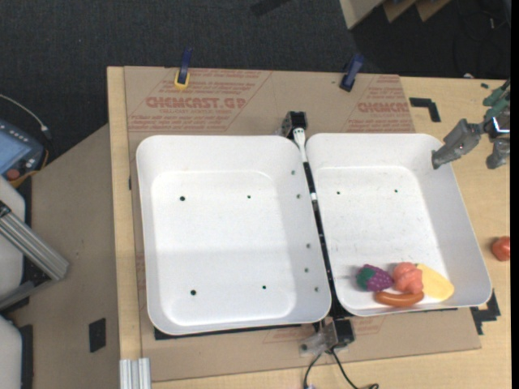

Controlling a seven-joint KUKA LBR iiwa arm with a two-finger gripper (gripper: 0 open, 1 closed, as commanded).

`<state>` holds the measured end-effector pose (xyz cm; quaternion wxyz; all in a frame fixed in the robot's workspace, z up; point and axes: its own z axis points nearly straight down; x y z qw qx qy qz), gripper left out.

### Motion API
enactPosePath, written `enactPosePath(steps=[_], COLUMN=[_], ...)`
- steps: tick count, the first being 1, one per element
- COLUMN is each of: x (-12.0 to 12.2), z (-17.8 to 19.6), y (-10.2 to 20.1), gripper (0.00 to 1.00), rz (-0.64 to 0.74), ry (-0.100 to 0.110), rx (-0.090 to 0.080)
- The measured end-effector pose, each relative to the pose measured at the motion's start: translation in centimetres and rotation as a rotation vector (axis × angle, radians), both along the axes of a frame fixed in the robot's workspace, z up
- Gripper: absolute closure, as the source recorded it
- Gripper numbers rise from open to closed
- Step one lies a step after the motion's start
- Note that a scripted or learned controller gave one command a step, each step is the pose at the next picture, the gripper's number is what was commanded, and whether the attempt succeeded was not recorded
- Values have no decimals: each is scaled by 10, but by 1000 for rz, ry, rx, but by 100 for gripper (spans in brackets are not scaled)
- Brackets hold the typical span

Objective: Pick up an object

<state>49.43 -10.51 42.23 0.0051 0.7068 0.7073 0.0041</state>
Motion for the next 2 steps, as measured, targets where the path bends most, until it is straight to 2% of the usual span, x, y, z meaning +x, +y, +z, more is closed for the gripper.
enactPosePath(steps=[1, 2], x=[-15, -16], z=[121, 14], y=[39, -34], gripper=[0, 0], rz=[4, -9], ry=[-6, 23], rx=[0, 2])
